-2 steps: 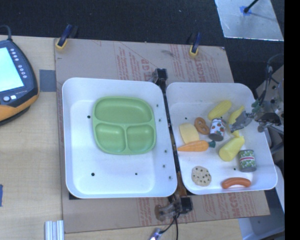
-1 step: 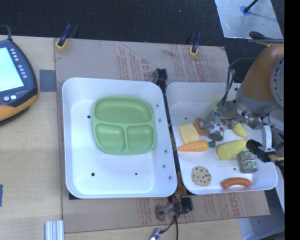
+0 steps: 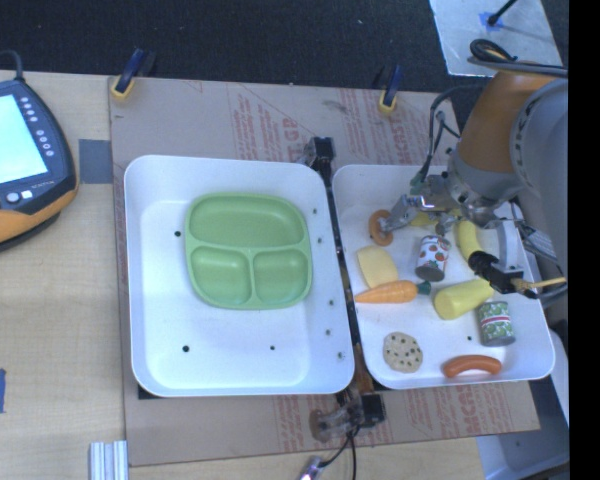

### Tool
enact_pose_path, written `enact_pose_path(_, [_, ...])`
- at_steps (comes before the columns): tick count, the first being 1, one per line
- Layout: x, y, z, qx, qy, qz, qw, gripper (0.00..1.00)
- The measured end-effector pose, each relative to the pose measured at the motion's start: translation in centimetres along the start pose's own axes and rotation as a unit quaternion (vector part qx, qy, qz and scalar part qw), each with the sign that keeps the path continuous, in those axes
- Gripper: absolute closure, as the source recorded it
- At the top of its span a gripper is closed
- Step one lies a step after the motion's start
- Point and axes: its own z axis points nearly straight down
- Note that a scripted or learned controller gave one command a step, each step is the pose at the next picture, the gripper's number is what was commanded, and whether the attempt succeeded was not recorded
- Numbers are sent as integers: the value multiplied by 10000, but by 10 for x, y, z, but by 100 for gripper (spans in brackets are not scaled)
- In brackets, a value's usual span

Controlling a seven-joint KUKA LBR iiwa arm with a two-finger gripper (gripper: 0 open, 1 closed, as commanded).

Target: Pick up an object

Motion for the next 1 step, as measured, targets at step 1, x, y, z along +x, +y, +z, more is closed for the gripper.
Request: enact_pose_path(1, [16, -66, 2, 21, -5, -1, 10000, 0])
